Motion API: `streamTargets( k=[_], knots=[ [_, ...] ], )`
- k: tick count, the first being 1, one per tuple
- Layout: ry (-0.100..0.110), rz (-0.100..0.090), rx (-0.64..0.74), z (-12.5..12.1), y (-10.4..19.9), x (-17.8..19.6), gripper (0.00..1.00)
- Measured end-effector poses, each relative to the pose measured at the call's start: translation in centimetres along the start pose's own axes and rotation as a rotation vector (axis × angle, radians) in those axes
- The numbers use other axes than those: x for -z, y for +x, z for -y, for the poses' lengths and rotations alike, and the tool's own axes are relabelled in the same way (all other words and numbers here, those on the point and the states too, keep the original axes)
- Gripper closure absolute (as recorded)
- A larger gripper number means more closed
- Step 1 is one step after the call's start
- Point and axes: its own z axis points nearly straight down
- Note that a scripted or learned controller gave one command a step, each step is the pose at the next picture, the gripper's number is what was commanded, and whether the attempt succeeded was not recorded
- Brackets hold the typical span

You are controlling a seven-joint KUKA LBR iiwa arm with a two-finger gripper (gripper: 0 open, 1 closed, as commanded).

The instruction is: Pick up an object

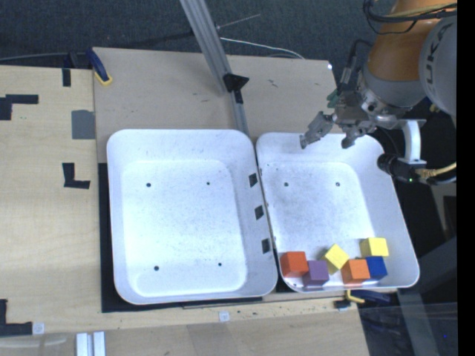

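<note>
Your claw [325,134] hangs spread wide with nothing between its fingers, over the far rim of the right bin [393,199]. The blocks sit well apart from it in that bin's near corner: orange [295,262], purple [318,271], tilted yellow [336,256], another orange [355,270], blue [376,267], another yellow [375,246].
</note>
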Motion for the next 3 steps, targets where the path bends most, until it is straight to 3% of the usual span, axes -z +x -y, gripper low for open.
streamTargets(
  k=[1, 2, 3],
  knots=[
    [0.009, 0.0, -0.003, 2.9, -1.3, -11.3, 0.0],
    [0.01, 0.0, 0.0, -5.8, -2.5, -17.5, 0.0],
    [-0.003, -0.001, -0.001, 1.3, 0.7, -9.6, 0.0]
  ],
)
